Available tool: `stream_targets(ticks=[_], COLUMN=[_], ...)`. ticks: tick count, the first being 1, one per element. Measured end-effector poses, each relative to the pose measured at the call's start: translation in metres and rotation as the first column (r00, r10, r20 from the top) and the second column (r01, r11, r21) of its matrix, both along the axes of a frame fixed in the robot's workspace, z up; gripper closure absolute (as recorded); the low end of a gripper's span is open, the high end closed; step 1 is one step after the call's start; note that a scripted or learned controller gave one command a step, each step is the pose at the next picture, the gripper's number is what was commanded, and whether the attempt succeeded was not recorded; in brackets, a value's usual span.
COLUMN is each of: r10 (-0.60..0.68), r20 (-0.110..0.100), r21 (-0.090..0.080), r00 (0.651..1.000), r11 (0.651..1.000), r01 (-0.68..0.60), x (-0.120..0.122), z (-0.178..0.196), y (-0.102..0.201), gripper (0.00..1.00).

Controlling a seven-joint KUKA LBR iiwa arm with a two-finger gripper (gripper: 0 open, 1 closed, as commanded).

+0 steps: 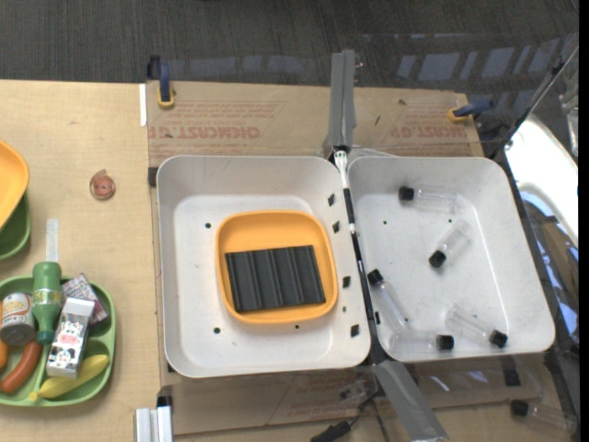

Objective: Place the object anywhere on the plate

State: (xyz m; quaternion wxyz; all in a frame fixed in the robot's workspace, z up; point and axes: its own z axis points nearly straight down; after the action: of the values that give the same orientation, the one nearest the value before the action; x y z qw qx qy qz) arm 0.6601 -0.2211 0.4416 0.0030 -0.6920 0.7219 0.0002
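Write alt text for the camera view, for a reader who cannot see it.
An orange plate holding a dark ridged block sits in the left white bin. The right white bin holds several clear, black-capped vials, scattered.

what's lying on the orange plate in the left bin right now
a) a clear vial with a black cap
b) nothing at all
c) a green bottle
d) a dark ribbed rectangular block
d: a dark ribbed rectangular block lies flat on the orange plate in the left bin; the clear vials lie in the right bin.
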Motion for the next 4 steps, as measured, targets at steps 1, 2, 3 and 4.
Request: stream_targets(ticks=[1,2,3,4], r10=[0.339,0.554,0.862,0.988], r20=[0.000,-0.002,0.000,0.002], r21=[-0.001,0.002,-0.003,-0.004], r00=[0.941,0.832,0.507,0.155], r11=[0.941,0.832,0.507,0.155], r01=[-0.339,-0.554,-0.862,-0.988], x=[0.000,0.000,0.000,0.000], z=[0.000,-0.002,-0.001,-0.001], y=[0.000,0.016,0.010,0.001], gripper=[1.00,1.00,1.00,1.00])
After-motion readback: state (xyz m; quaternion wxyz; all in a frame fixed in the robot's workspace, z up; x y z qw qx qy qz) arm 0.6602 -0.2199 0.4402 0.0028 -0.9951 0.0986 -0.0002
